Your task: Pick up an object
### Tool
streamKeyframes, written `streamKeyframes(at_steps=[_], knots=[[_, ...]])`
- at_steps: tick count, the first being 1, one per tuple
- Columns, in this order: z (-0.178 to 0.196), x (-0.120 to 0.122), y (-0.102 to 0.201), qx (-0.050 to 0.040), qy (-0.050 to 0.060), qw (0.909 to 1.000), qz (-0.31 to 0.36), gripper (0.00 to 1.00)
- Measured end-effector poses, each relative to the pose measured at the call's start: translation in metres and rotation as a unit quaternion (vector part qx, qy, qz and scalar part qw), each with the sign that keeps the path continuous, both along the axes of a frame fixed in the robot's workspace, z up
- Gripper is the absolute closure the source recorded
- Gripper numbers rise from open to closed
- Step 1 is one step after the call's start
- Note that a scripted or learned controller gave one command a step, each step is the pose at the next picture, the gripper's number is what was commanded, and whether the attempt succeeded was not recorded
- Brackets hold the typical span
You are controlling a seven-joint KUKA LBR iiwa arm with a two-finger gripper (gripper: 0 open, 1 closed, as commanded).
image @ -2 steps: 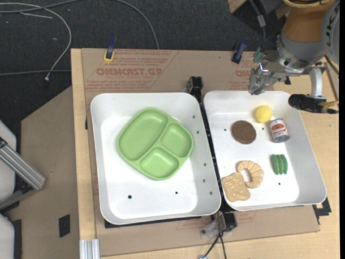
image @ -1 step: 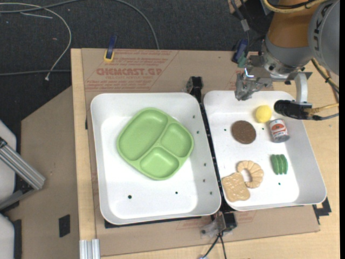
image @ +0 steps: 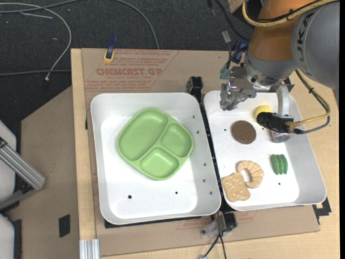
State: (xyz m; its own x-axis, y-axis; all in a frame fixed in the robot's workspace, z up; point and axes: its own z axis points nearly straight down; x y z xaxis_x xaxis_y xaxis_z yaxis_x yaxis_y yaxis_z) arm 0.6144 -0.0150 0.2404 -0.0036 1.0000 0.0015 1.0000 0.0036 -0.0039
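Observation:
The right bin (image: 302, 169) holds a round brown disc (image: 243, 132), a small green ridged piece (image: 279, 164), a tan ring-shaped biscuit (image: 251, 172) and a tan cracker (image: 235, 187) touching it. A yellow object (image: 262, 112) lies near the bin's far side, partly hidden by the robot's wrist parts. My gripper (image: 232, 100) hangs over the far left corner of the right bin, up and left of the brown disc, with nothing visibly in it.
The left bin (image: 108, 193) holds a light green divided plate (image: 155, 143) lying flat in its middle. A small greyish item (image: 278, 137) sits right of the brown disc, half hidden. Cardboard (image: 129, 69) lies under both bins.

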Motion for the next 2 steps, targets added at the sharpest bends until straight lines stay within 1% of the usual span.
streamKeyframes(at_steps=[1, 2], knots=[[-0.009, -0.024, 0.048, 0.0, 0.0, 1.0, 0.0, 1.0], [-0.015, -0.03, 0.091, 0.0, 0.0, 1.0, 0.0, 1.0]])
